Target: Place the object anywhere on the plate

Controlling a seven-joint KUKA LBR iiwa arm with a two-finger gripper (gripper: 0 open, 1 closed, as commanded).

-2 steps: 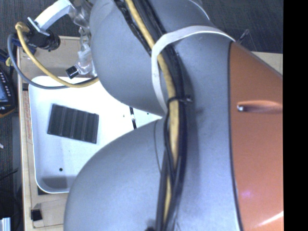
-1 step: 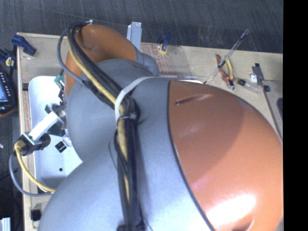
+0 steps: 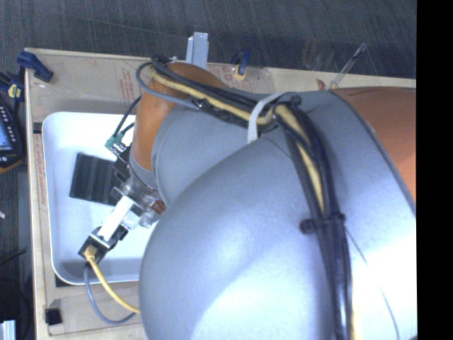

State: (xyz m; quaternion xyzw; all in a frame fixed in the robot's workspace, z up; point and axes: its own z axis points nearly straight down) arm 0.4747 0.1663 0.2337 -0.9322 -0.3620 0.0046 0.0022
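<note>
Eyes on the black ribbed slab (image 3: pixel 94 177), lying flat at centre left of the frame, on the floor of the white bin (image 3: pixel 58 129). I take it for the thing to move. It looks stiff, thin and light; a pinch across its narrow width should suit, and the ribs ought to resist slipping. Just right of it sits the gripper (image 3: pixel 134 190), tucked under the grey arm (image 3: pixel 283 225); spread or pressed together, I cannot tell. Reddish print on the wooden bench (image 3: pixel 85 62) is too faint to read.
</note>
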